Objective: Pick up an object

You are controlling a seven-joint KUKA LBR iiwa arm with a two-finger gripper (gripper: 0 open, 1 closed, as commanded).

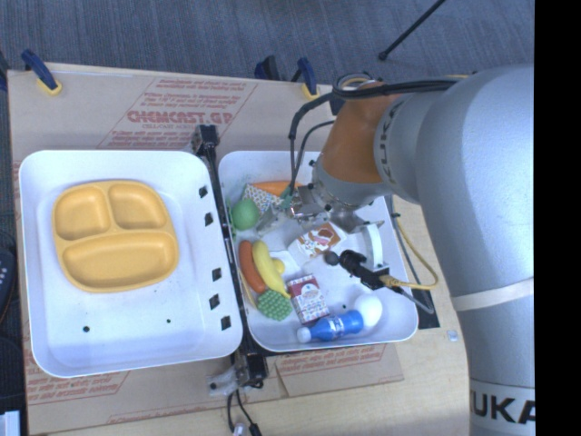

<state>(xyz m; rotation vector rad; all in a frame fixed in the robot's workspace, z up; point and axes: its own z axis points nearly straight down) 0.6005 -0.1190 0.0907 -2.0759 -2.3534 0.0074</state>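
Tool (304, 209) hangs low in the right bin (399, 321), near a green ball (244, 213) and banana (268, 266); its grip state is unclear.

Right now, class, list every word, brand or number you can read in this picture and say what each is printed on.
"CHEMCAST GP": red print on the brown board under the bins.
"UKA": part of a brand on the arm base.
Small red carton: print too blurred to read.
Smaller red lines on the board: unreadable.
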